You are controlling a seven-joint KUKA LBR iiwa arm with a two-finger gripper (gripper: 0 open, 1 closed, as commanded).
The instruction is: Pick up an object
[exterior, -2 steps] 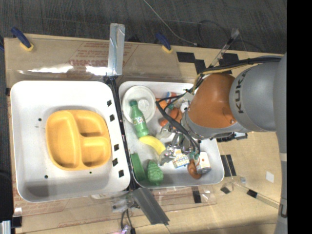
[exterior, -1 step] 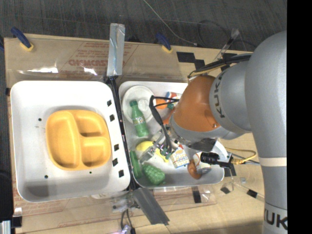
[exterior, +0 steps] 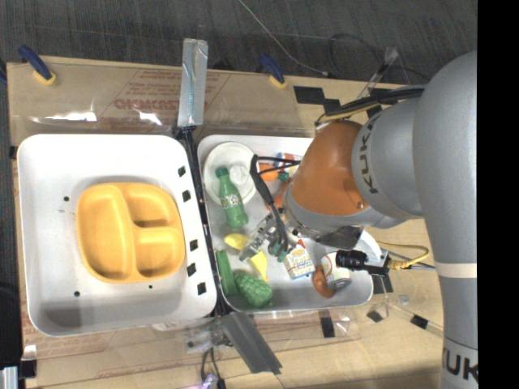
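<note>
Two bins sit side by side on the desk (exterior: 73, 355); the left bin (exterior: 40, 217) holds a divided tray (exterior: 130, 231) near its middle. In the right bin (exterior: 357, 294), a bottle (exterior: 230, 197) lies near the left wall behind a toy (exterior: 253, 290) at the front edge. The arm (exterior: 405, 160) reaches in from the right, its claw (exterior: 272, 237) low over the bin's middle, just right of the bottle.

Grey arm (exterior: 442, 148) with orange band (exterior: 328, 173), black KUKA lettering (exterior: 366, 164).

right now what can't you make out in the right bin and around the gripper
- Gripper, camera view: too small and cluttered to tell its state or whether it holds anything.
- Right bin: the arm's orange band hides its far right part.
- Small carton: label too small to read.
- Green bottle: label blurred.
</note>
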